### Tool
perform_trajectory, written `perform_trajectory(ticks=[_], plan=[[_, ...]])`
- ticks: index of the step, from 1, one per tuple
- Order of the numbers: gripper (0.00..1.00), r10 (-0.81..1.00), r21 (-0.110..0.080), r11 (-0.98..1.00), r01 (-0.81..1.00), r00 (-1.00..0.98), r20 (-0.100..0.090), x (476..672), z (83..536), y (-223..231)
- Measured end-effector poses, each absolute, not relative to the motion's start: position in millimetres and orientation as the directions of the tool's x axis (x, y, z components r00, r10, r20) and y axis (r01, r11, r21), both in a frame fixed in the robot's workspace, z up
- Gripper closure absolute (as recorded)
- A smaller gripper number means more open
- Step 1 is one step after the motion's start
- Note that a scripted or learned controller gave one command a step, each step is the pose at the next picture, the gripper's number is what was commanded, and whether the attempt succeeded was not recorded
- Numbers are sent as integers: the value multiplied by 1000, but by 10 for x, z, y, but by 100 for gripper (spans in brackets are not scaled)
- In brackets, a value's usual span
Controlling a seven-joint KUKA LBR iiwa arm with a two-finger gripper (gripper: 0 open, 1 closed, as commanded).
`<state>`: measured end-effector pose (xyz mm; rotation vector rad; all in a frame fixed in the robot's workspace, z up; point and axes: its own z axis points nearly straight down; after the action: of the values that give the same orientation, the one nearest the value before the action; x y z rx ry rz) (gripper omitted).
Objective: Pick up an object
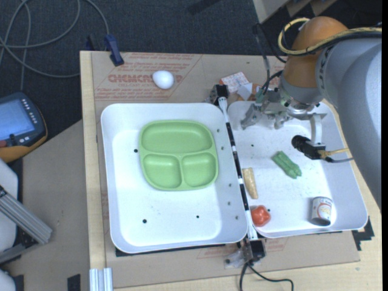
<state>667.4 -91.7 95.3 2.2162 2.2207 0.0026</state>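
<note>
Hand [265,115] low at far end of right bin [339,220], fingers apart, nothing between them. Green piece [286,163], can [321,210], red piece [260,216] all unlifted; pick not begun.

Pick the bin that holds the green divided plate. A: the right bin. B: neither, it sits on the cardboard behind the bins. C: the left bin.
C: the green divided plate lies flat inside the left bin, while the right bin holds smaller items.
</note>
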Motion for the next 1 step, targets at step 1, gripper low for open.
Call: perform_trajectory(ticks=[1], plan=[[0, 1000, -2, 0, 1000, 0, -1, 6513, 847, -1429]])
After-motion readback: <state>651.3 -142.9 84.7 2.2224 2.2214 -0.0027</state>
